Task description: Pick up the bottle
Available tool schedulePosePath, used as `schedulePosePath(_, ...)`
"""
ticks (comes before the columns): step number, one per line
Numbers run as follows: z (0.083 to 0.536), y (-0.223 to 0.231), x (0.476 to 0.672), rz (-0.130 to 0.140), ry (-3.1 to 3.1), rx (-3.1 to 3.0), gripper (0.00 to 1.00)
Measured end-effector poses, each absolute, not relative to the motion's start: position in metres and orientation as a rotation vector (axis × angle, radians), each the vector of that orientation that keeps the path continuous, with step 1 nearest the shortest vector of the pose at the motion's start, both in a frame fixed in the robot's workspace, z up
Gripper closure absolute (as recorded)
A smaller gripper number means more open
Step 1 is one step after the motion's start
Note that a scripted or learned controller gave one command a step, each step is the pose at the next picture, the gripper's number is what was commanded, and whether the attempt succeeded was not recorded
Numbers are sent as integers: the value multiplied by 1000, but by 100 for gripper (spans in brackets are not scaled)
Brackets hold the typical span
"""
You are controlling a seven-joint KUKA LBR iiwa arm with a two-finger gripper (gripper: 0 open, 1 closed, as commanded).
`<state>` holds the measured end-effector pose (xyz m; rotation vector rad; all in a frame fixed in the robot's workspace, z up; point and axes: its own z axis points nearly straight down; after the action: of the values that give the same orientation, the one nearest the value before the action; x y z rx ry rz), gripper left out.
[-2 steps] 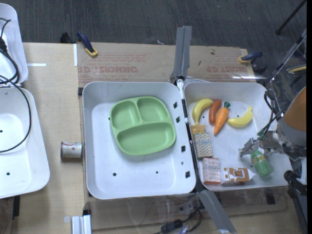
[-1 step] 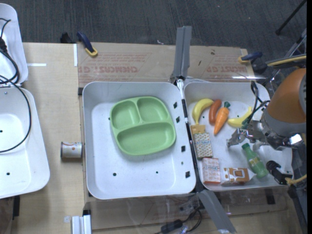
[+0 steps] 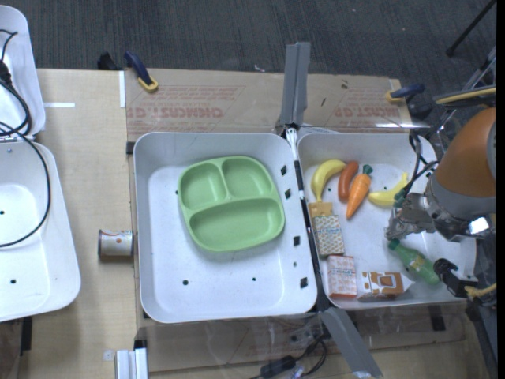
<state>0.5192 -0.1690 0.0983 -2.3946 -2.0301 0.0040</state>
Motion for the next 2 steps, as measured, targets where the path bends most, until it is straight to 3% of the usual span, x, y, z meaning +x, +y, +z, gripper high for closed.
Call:
schedulePosePath(1, 98, -169, 519, 4, -2030, -2394, 0)
schedulePosePath(2, 90, -189, 477, 4, -1972, -2441, 0)
